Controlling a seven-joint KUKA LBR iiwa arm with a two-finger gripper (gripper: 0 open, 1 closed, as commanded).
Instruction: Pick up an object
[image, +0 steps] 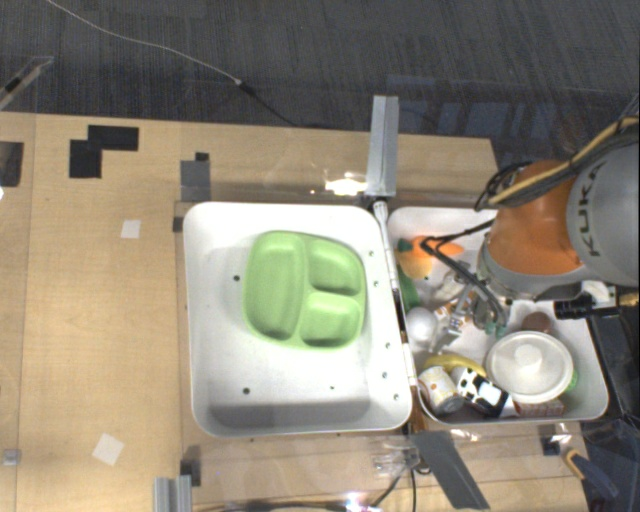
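The right bin (596, 396) holds a jumble of small objects. Among them are an orange and yellow toy (418, 257), a white ball (420, 323), a black and white piece (478, 390) and a white round lid on a green ring (531, 362). My gripper (466, 312) is down inside this bin, just left of the orange wrist band, with its metal tip among the objects near the white ball. The arm hides the bin's back right part.
The left bin (220, 400) carries a green divided tray (303, 288). A metal post (382, 148) stands behind the wall between the two bins. Black cables loop over the arm at the right.
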